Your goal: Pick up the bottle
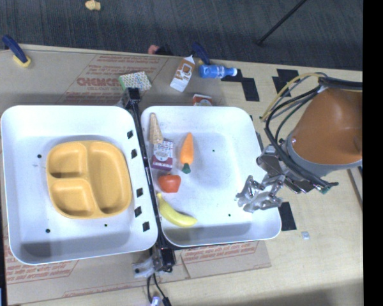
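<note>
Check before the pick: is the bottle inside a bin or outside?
Outside. The blue bottle lies tipped on the bench, beyond the right bin's far rim.

Light was even and fairly bright from overhead. The white bins (19, 171) looked slightly washed out, with soft shadows along their inner walls. The floor (179, 11) stayed dim. Detail was soft and grainy.

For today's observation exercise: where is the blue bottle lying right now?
The bottle lies on its side on the bench beyond the right bin, outside both bins, just right of a small carton.
</note>
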You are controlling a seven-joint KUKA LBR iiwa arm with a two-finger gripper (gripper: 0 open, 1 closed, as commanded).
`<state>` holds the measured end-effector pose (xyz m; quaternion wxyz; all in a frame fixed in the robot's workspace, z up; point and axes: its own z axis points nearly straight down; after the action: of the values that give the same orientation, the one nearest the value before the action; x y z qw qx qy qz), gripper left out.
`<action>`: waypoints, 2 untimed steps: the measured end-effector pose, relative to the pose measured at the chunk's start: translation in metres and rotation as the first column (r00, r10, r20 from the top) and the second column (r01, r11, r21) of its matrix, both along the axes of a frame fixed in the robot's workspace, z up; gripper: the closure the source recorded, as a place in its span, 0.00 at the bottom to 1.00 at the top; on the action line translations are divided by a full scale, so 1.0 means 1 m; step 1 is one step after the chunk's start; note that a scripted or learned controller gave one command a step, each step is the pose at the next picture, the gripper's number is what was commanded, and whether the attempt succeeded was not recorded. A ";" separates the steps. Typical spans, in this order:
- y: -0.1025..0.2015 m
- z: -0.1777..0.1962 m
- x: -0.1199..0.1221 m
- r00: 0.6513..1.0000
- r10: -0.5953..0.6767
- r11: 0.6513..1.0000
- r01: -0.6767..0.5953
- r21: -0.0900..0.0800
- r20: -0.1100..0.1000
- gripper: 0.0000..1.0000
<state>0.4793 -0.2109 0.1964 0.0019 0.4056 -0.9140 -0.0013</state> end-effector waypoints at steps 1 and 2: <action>0.000 -0.005 0.007 0.999 0.037 0.999 -0.037 -0.001 0.004 1.00; 0.000 0.009 0.004 0.979 0.205 0.979 -0.205 -0.001 0.006 1.00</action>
<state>0.4830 -0.2105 0.2053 -0.0005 0.4975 -0.8674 0.0004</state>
